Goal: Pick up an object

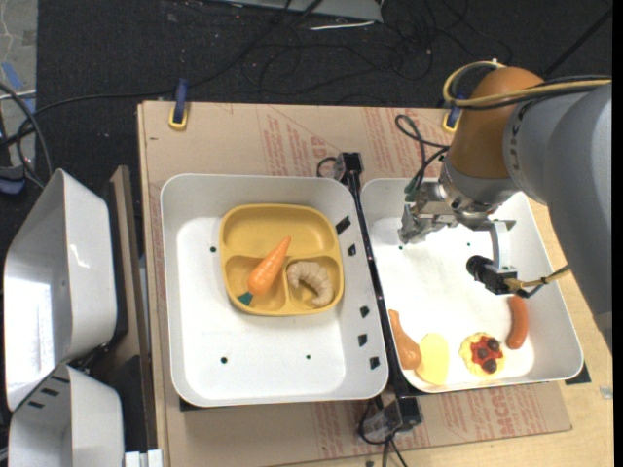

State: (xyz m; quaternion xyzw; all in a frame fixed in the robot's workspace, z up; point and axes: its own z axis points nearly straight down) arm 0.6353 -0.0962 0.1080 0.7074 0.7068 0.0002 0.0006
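Note:
My gripper (414, 227) hangs over the back left part of the right bin (550, 261), above bare white floor, with nothing seen in it. Toy foods lie along that bin's front: a red sausage (517, 322) at the right, a small tart with berries (483, 352), a pale yellow piece (434, 356) and an orange drumstick shape (404, 340) against the left wall. In the left bin (195, 348) a yellow divided plate (238, 224) holds an orange carrot (269, 266) and a beige shrimp (311, 281).
A black part on a cable (491, 273) sits below the wrist, over the right bin's middle. The divider between the bins (368, 270) carries black clips. Cardboard (292, 134) underlies both bins. Other white bins (54, 261) stand off the bench at the left.

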